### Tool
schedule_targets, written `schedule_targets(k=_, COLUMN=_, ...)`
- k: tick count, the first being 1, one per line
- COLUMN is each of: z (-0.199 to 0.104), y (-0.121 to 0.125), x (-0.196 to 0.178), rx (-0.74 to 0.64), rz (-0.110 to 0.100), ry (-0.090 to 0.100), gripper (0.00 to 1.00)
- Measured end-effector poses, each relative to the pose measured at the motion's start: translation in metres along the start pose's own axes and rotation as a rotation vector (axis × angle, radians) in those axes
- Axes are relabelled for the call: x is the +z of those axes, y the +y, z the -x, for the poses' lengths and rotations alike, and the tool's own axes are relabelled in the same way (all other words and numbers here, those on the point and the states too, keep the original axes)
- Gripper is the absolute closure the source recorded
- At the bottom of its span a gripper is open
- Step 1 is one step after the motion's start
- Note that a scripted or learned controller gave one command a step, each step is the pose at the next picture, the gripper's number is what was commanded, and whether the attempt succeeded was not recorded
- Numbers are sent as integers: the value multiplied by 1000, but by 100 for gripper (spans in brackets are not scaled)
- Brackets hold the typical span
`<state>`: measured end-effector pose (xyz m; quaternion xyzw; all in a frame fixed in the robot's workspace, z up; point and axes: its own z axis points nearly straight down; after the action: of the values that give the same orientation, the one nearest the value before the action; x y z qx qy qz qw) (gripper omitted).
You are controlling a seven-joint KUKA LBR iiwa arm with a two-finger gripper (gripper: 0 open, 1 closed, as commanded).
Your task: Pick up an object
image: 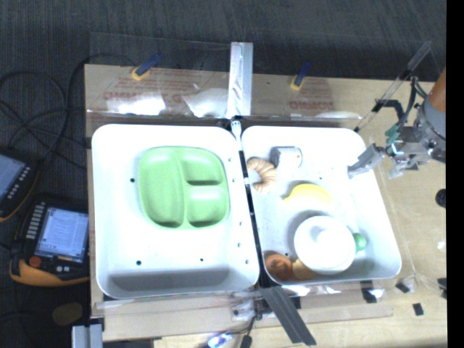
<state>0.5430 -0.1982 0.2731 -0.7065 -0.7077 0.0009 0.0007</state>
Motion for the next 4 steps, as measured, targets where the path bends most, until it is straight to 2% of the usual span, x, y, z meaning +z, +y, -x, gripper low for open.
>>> schedule_targets(k=1, z=-1, y=34, x=97, rx=-102, rz=-1, ry=0, gripper=0)
schedule_targets(k=2, z=-29, y=54, x=180, rx=21, rz=2, ry=0, gripper=0)
schedule_targets(k=3, z=-90, y=112, x=184, rx=-129, rz=7, ry=-4, gripper=0)
schedule_targets(k=4, z=-89, y=124, x=183, rx=-491, rz=-8, ry=-8, gripper=0)
